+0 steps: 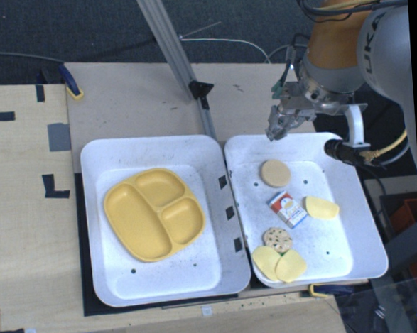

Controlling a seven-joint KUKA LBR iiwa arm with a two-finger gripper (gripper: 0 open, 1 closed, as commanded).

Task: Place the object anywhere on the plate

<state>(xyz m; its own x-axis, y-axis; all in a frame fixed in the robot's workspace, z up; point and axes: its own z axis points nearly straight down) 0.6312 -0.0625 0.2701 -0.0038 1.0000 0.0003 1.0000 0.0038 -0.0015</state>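
On the left of the table (28, 232), dark tape marks lie on the tan surface, and a blue and yellow clamp (71, 83) sits near the back edge. The left bin (101, 205) holds a yellow plate (153, 213) with 3 compartments, lying flat and slightly turned; nothing rests on it. A slanted aluminium post (171, 40) runs down from the top of the view and ends at the seam between the 2 bins.

The right bin (354, 216) carries 5 small things. A round tan disc (275, 173) lies toward the back. Just in front of it a small red and white box (288, 209) sits tilted, and a yellow piece (321, 208) lies just beside the box on its right. Nearer the front, a chocolate-chip cookie (276, 238) touches a pair of pale yellow pieces (279, 263) that overlap each other at the bin's front left corner. Which of these is the object to be placed cannot be told; all of them lie in the right bin, well apart from the plate.

The claw (277, 130) hangs over the back left edge of the right bin, just behind the tan disc and clear of it. Nothing shows between its tips, and whether they are spread or pressed together cannot be told. Behind it the grey arm (391, 35) with its orange band (341, 25) fills the upper right.
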